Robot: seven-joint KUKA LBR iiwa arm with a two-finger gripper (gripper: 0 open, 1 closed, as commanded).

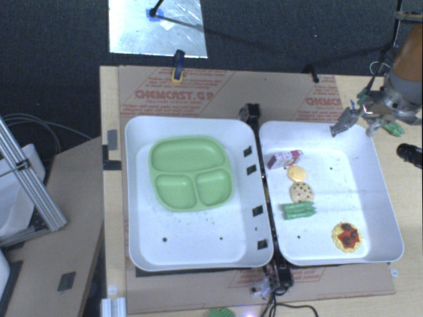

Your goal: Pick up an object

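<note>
The right bin [370, 177] holds several small toy foods: a pink-and-red wrapper [285, 158], a yellow round piece [297, 174], a speckled cookie [301, 191], a green bean pod [299, 210] and a small pizza [347, 236]. My gripper [357, 125] hangs over the bin's far right corner, well above and to the right of the foods. Its two fingers stand spread, open, with nothing between them. A small green bit [394, 129] shows just right of the fingers; I cannot tell what it is.
The left bin [139, 236] carries a green three-compartment plate [192, 174]. Black clips [254, 170] line the ridge between the bins. A shiny metal sheet [157, 18] lies on the dark floor behind the bench.
</note>
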